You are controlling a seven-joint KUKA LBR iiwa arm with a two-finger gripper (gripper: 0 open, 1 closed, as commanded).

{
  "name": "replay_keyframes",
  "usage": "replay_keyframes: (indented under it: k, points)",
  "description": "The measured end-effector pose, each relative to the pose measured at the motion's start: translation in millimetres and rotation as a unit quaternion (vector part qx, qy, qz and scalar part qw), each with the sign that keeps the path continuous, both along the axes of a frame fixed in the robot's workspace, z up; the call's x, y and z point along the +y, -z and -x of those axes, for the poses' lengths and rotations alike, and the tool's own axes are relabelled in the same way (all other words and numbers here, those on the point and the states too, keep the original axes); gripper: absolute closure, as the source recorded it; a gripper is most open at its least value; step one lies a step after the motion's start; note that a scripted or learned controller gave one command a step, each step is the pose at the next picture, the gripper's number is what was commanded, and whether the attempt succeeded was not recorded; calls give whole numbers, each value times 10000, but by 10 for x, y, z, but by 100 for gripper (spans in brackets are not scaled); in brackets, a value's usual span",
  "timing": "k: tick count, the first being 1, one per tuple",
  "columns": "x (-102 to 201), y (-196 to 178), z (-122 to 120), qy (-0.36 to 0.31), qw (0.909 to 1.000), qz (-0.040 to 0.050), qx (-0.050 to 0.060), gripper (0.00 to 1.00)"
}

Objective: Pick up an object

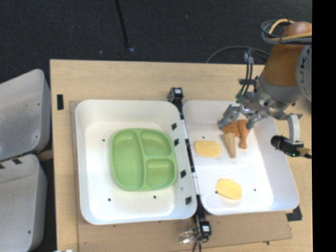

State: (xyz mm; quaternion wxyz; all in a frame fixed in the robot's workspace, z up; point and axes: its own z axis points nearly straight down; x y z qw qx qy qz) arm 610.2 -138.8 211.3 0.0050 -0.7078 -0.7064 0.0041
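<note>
Nearest the camera: a pale yellow lump (229,189) at the front of the right bin (273,193), lying flat on the floor. A second yellow lump (208,149) sits further back, near the divider. Left bin (89,203) holds a green divided plate (143,158), nothing else of interest.

The arm (283,67) is in over the back of the right bin. The hand (240,118) is low, fingers spread, straddling the top of an orange carrot-shaped piece (242,133). Just beside that, touching or nearly so, lies a tan cone (230,143), tip pointing toward the front. Can't tell whether the fingers actually touch the orange piece; nothing is pinched yet.

My read: the target is the orange piece. Looks like light plastic play food, stiff and smooth, so probably slippery. Best grip across its narrow width, near the middle, not the tapered end, where it could squirt out. Risk: the cone sits so close that one finger may land on it or nudge it sideways on closing. The table (126,80) around the bins is bare wood.
</note>
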Motion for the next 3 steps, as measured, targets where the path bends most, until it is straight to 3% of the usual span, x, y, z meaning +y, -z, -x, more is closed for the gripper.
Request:
replay_keyframes:
  k: [1, 3]
  points:
    - [1, -84, -29, -16, 10000, 11, -71, 0]
    - [-110, 938, -37, 0, 10000, 15, -54, 0]
